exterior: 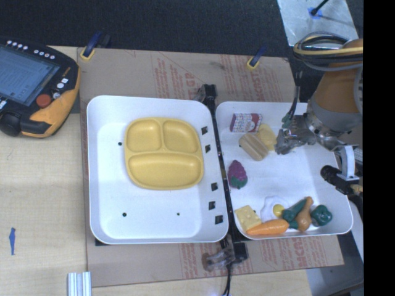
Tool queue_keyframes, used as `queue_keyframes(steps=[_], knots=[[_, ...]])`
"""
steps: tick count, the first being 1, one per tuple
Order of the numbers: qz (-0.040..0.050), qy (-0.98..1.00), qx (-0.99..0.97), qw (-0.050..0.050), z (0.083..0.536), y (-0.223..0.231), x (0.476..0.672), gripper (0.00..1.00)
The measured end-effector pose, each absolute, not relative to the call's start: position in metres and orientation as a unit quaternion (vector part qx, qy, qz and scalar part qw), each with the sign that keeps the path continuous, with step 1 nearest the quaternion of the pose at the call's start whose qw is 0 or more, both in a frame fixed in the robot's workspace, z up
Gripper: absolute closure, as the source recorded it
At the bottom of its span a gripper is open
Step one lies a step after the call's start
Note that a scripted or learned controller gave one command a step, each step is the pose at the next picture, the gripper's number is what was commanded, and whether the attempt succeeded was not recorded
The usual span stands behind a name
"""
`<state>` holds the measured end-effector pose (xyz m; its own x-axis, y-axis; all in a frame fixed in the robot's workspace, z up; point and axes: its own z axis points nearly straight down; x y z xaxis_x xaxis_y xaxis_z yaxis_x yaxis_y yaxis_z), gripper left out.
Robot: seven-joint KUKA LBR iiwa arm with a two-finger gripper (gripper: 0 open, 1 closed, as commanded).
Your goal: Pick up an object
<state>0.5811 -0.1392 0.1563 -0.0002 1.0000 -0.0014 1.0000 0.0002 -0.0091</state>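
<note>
The right bin (pixel 311 177) holds the loose objects. Along its upper edge lie a small red-and-white carton (pixel 245 123), and below it to the right a tan bread-like piece (pixel 252 147) touching a pale yellow piece (pixel 266 137). A purple toy (pixel 237 174) sits near the bin's left wall at mid-height. Along the lower edge cluster a yellow cheese wedge (pixel 247 216), an orange carrot (pixel 267 228), a white piece (pixel 269 206), a brown-orange drumstick shape (pixel 300 213) and a green pepper (pixel 321 214).

The gripper (pixel 287 139) hangs just right of the pale yellow piece — whether its fingers are spread or closed cannot be told, and nothing is seen between them.

The left bin (pixel 105 165) holds a yellow divided plate (pixel 164 153). A teach pendant (pixel 34 94) lies in the upper left of the frame.
</note>
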Motion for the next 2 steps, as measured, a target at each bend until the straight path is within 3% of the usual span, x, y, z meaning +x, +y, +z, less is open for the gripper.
queue_keyframes(steps=[1,2], knots=[[0.0008,-0.71,-0.705,0.002,0.2008,-0.0944,0.5368,1.0],[0.0014,-0.708,-0.706,0.002,0.1987,-0.0965,0.5383,0.0]])
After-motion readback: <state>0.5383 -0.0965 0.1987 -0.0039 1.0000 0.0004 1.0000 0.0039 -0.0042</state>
